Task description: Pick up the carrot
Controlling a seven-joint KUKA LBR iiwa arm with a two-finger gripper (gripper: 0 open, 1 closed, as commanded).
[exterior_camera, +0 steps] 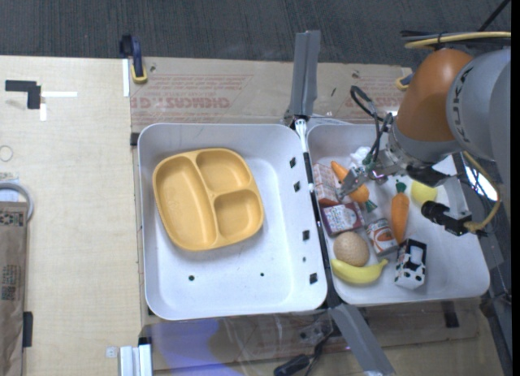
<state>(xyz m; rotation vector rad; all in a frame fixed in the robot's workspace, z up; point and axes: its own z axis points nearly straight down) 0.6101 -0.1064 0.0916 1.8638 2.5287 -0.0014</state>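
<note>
The carrot (399, 212), orange with a small green top, lies lengthwise in the right bin (455, 285), right of its middle. A smaller orange piece (340, 172) sits further left among the packets. My gripper (358, 181) hangs low over the bin's upper left part, above the packets and just left of the carrot's top end. It points down and to the left. The grey arm with its orange band (435, 98) covers the bin's upper right corner.
Around the carrot lie a yellow lemon (422, 192), red packets (341, 218), a small can (383, 236), a tan egg-like ball (351, 248), a banana (359, 271) and a black-and-white cow toy (412, 265). The left bin (244, 285) holds a yellow divided plate (209, 197).
</note>
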